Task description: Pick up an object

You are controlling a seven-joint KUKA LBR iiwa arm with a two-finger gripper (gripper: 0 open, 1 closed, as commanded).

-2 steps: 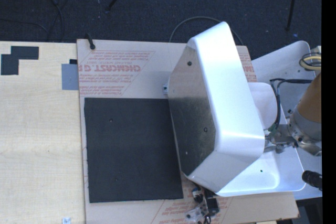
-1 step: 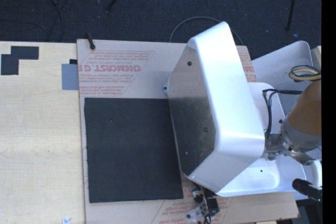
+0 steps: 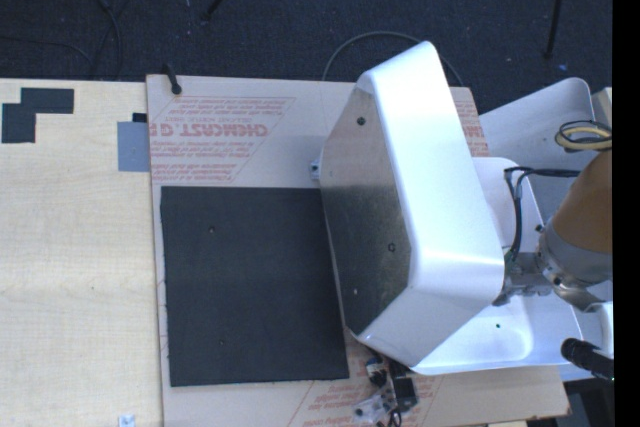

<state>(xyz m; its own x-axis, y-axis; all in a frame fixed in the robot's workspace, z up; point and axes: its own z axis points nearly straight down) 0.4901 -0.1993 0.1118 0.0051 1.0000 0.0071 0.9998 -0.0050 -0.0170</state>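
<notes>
Jaws: state cannot be told. The grey arm with its orange band [image 3: 585,225] enters at the right edge, wrist end near a tipped white plastic bin [image 3: 430,205].

That bin stands tilted on edge, its grey metal underside [image 3: 365,215] facing left. A second white bin [image 3: 520,165] lies behind it, right.

Small dark objects [image 3: 390,393] lie on the bench [image 3: 70,265] near the tipped bin's near corner; any of these may be the pick target.

Step, as I judge it: no pick secured. Next move calls for realigning over a small object.

Writing: cardboard sheet [image 3: 225,137] printed in red, mirrored, roughly "CHEMCRAZT". A black mat [image 3: 250,285] lies over it.
</notes>
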